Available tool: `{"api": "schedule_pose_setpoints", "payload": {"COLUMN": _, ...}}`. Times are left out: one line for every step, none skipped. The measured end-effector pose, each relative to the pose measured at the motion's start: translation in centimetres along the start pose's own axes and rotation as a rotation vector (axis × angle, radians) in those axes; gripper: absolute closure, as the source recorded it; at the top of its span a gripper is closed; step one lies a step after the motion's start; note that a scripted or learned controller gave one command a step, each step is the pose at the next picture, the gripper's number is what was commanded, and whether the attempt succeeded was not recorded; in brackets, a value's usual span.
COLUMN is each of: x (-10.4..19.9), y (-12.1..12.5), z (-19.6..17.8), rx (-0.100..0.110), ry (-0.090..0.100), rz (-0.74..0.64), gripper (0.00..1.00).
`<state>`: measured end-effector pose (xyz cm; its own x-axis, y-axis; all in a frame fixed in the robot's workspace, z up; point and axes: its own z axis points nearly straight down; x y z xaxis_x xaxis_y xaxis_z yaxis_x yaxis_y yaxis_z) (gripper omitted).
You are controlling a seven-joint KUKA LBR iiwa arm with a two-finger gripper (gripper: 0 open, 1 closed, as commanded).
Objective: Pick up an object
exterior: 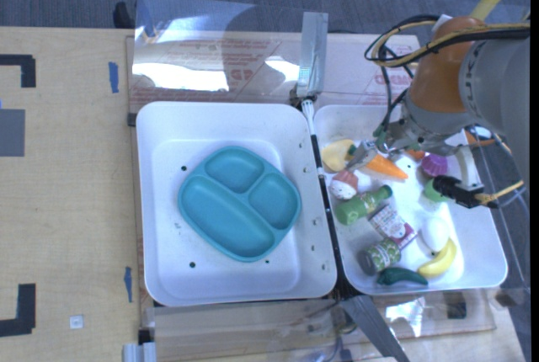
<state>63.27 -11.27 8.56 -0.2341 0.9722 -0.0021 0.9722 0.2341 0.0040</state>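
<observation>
The right bin [493, 255] holds several toy foods. Near its back left corner lie a yellow piece [336, 155] and an orange carrot [390, 167]. A white and red piece [344, 183] and a green bottle [364, 206] sit just in front of them. My gripper [369, 152] hangs low between the yellow piece and the carrot, close over both. Nothing can be seen held in it. The arm's orange band [438, 74] rises behind it.
A teal divided plate [240, 202] lies in the left bin [160, 141]. Further front in the right bin are a pink packet [390, 223], a green can [381, 255], a banana [440, 260], a white egg [434, 230] and a purple piece [435, 164]. Cables loop over the bin's back.
</observation>
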Motion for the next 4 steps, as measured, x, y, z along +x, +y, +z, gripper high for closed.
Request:
{"api": "schedule_pose_setpoints", "payload": {"x": -0.1, "y": 0.2, "z": -1.0, "rx": -0.006, "ry": -0.002, "rz": 0.000, "gripper": 1.00}}
{"api": "schedule_pose_setpoints", "payload": {"x": 10.5, "y": 6.3, "z": -9.9, "rx": 0.000, "ry": 0.002, "rz": 0.210, "gripper": 1.00}}
{"api": "schedule_pose_setpoints", "payload": {"x": 10.3, "y": 6.1, "z": -9.7, "rx": 0.005, "ry": 0.001, "rz": 0.213, "gripper": 0.00}}
{"api": "schedule_pose_setpoints", "payload": {"x": 4.5, "y": -6.8, "z": -12.7, "rx": 0.007, "ry": 0.000, "rz": 0.092, "gripper": 0.00}}
